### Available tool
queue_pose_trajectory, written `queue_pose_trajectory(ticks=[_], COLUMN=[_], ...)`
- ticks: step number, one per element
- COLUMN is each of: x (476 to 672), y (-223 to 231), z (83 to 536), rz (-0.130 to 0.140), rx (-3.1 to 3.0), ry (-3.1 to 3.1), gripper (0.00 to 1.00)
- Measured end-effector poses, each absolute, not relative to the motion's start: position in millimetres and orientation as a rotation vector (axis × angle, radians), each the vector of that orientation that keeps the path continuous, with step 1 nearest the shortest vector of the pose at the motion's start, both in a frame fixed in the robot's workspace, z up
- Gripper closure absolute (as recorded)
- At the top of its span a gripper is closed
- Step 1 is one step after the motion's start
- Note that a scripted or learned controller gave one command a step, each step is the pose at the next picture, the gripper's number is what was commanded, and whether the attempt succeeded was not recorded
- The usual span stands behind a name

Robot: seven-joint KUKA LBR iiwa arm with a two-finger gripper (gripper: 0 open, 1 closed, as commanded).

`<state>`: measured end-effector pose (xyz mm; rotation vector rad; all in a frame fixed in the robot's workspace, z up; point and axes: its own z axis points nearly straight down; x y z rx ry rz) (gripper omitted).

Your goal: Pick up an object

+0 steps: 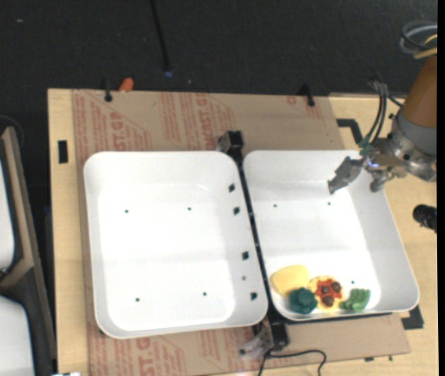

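The gripper hangs over the far right part of the right bin, close to that bin's right rim, with two grey fingers spread apart and nothing between them. Below and to its left there is plenty of bare white floor, open room all the way to the divider between the bins. The things to pick sit well away from it, huddled in the near corner: a yellow piece, a dark green lump touching it, a red and yellow item just beside, and a light green piece against the near rim. Farther left lies the left bin. Cables loop along the arm just behind the wrist
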<state>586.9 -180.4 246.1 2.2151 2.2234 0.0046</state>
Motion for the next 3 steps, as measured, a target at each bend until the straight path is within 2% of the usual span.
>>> queue_pose_trajectory(ticks=[1, 2, 3], x=[561.0, 507.0, 489.7], y=[-135, -110, -100], z=[143, 175, 202], rz=[-0.007, 0.003, 0.003], rx=[2.224, 2.22, 2.22], ry=[2.229, 2.22, 2.22], gripper=[0.0, 0.0, 0.0])
